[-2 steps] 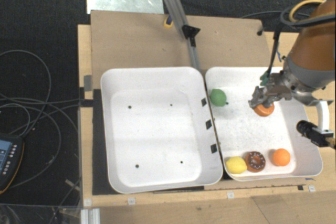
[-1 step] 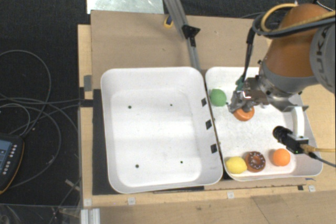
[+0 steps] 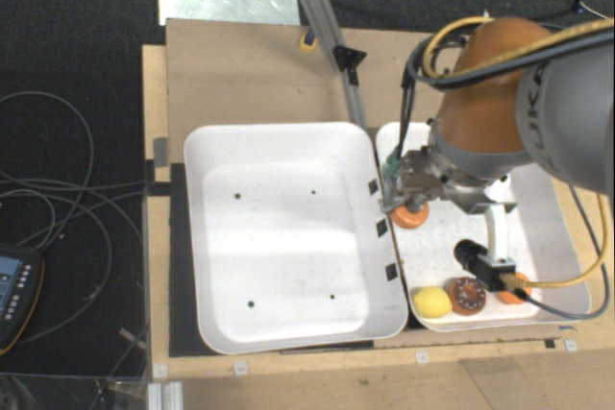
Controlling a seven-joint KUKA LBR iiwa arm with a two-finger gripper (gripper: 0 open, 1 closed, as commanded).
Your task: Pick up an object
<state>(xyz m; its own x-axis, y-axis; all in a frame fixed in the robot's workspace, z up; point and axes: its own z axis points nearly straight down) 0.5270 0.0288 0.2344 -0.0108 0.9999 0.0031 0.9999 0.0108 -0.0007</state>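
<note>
An orange round object (image 3: 410,216) with a darker top sits in the right bin (image 3: 567,235), near its left wall, at about nine o'clock within that bin. The gripper (image 3: 408,197) hangs right above it, its tip at or touching the object's top; whether it is open or closed cannot be told from this angle. The grey arm (image 3: 567,110) with its orange band (image 3: 490,86) covers the bin's upper half. Along the bin's six o'clock edge lie a yellow lemon-like ball (image 3: 432,302), a brown ringed donut shape (image 3: 468,295) and a small orange piece (image 3: 514,291), close together. The left bin (image 3: 279,235) offers wide open floor.
</note>
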